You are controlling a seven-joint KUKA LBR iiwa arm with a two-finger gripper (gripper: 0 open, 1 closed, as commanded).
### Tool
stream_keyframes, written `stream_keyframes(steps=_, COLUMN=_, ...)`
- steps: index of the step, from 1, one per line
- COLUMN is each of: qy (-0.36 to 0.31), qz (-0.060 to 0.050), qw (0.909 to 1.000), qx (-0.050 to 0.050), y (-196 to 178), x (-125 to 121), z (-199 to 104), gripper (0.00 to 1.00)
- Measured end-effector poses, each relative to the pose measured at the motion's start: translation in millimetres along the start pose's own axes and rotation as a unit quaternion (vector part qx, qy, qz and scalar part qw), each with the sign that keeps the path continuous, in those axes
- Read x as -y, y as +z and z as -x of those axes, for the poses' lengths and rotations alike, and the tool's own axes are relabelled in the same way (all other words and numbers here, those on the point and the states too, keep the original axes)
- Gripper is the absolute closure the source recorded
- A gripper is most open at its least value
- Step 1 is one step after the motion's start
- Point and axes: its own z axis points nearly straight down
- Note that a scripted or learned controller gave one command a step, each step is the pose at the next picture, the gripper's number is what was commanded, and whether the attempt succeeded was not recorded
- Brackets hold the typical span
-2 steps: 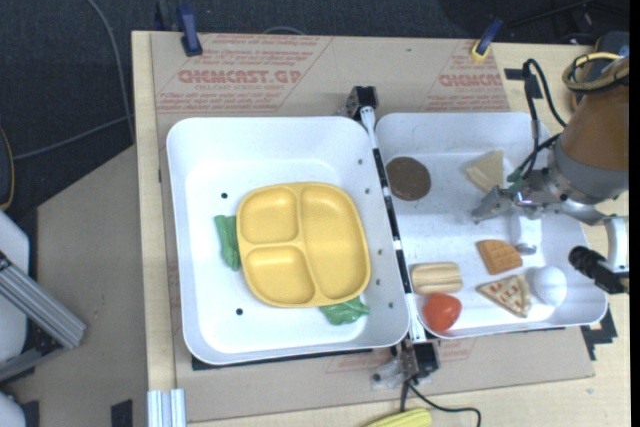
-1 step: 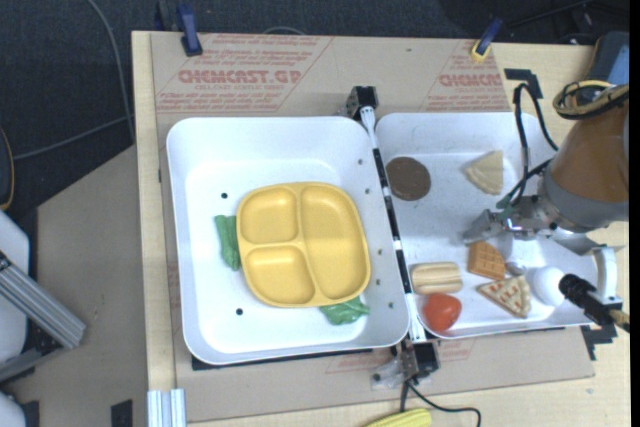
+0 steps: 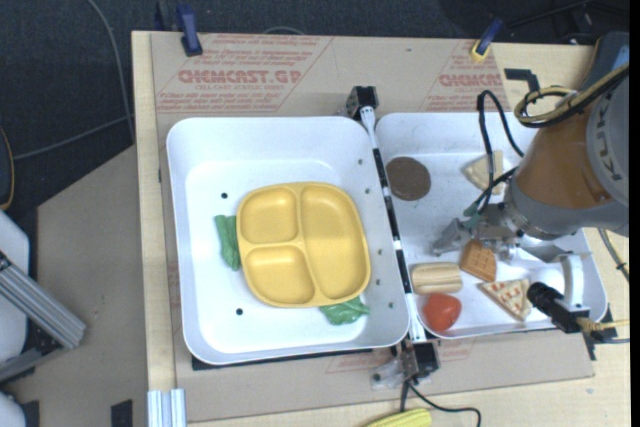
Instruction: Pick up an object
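While the grey arm (image 3: 575, 165) reaches in over the right bin (image 3: 440, 130), its gripper (image 3: 480, 233) hangs low among the food; whether it is spread or pinched cannot be told. The left bin (image 3: 200, 215) holds a yellow divided tray (image 3: 300, 243) with open white floor around it. A bread roll (image 3: 437, 277) lies with its long axis left-right, beside a tomato (image 3: 441, 312), cracker (image 3: 479, 262) and brown disc (image 3: 408, 178). The board (image 3: 240, 75) reads "CHEMCAST".

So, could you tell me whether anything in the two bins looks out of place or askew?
The yellow divided plate in the left bin sits askew, on top of green leafy pieces that poke out from under its left and lower edges. Nothing looks spilled or damaged.
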Motion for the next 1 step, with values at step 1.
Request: stream_keyframes(steps=1, qy=-0.002, qz=-0.003, qw=1.0, qx=-0.005, y=0.0, x=24.1, z=16.3, gripper=0.0)
